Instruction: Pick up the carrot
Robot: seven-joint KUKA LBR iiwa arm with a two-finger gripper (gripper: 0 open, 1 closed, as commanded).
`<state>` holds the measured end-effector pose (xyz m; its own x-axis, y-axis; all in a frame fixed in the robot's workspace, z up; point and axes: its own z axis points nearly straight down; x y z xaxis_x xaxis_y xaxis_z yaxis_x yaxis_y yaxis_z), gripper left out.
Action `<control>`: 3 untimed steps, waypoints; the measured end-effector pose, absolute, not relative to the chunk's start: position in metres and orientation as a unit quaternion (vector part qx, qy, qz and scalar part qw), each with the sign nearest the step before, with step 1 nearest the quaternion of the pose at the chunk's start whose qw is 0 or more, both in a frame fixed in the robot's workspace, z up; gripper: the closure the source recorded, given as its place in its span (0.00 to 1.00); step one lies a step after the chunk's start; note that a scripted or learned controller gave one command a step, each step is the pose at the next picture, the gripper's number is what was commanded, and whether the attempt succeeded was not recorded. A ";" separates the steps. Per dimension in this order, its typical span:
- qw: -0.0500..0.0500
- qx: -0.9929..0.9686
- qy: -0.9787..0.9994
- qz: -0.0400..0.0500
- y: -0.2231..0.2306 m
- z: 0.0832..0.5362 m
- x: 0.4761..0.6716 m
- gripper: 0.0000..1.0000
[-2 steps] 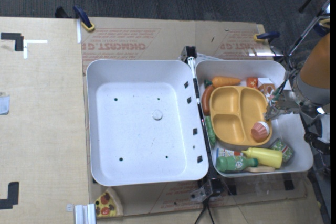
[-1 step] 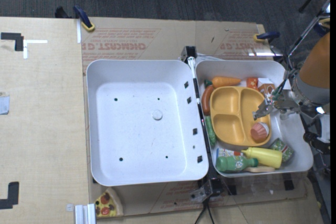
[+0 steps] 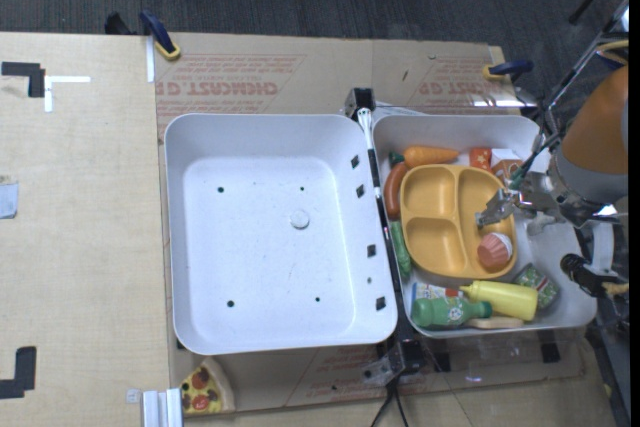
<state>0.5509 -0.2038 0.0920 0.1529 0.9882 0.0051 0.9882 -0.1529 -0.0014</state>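
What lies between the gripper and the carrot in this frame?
In the camera view, the upper compartment of the yellow divided plate lies between the gripper and the carrot, which rests just beyond the plate's rim.

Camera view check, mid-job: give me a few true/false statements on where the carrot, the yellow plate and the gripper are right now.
1. The carrot lies in the right bin. True.
2. The carrot lies on the yellow plate. False: it lies in the bin beyond the plate's far rim.
3. The gripper is over the left bin. False: it is over the yellow plate.
4. The yellow bottle lies near the right bin's front wall. True.
5. The carrot is between the fingers. False: it lies apart from the gripper.
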 end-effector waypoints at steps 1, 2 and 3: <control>0.004 -0.842 -0.539 -0.007 -0.204 0.093 0.561 0.00; -0.002 -0.840 -0.543 0.000 -0.141 0.094 0.592 0.00; -0.024 -0.747 -0.664 -0.009 -0.117 0.106 0.509 0.00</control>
<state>0.5091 -0.1166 0.1057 0.1185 0.9928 -0.0184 0.9919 -0.1175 0.0480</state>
